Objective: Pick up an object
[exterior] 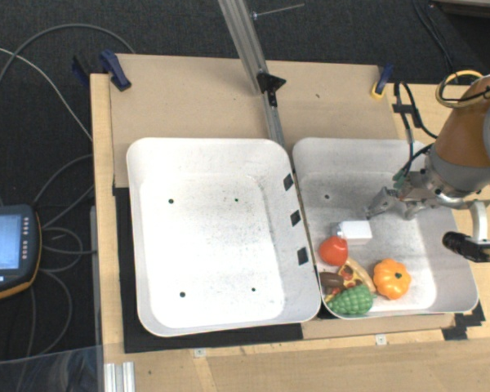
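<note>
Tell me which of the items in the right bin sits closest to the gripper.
The white block, lying just below-left of the gripper. The red tomato, orange pumpkin and green item all lie farther toward the bin's near edge.

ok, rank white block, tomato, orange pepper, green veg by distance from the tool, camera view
From the tool, in the right bin:
1. White block, just below-left of it.
2. Tomato, further left, by the divider.
3. Orange pepper, straight below; close to tomato's distance.
4. Green veg, bottom edge.
</note>
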### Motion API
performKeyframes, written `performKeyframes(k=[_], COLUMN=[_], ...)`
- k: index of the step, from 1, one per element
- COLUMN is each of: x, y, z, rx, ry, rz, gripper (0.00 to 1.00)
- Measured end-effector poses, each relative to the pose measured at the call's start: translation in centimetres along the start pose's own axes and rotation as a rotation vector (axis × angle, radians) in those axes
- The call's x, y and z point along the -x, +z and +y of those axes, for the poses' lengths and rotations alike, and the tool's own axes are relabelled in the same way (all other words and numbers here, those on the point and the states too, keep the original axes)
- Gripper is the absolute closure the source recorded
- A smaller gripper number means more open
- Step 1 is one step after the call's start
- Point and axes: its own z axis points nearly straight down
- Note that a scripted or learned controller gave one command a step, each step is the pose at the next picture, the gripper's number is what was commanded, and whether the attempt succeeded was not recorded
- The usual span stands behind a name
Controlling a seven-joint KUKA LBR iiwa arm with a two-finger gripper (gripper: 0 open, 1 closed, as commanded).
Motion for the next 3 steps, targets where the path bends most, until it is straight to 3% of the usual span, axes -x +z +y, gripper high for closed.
performKeyframes(k=[1,3], x=[0.0,-0.1], y=[-1.5,-12.4], z=[0.2,1.1], rx=[0.008,0.016], ry=[0.0,-0.001], rz=[-0.002,-0.006], gripper=[1.0,1.0])
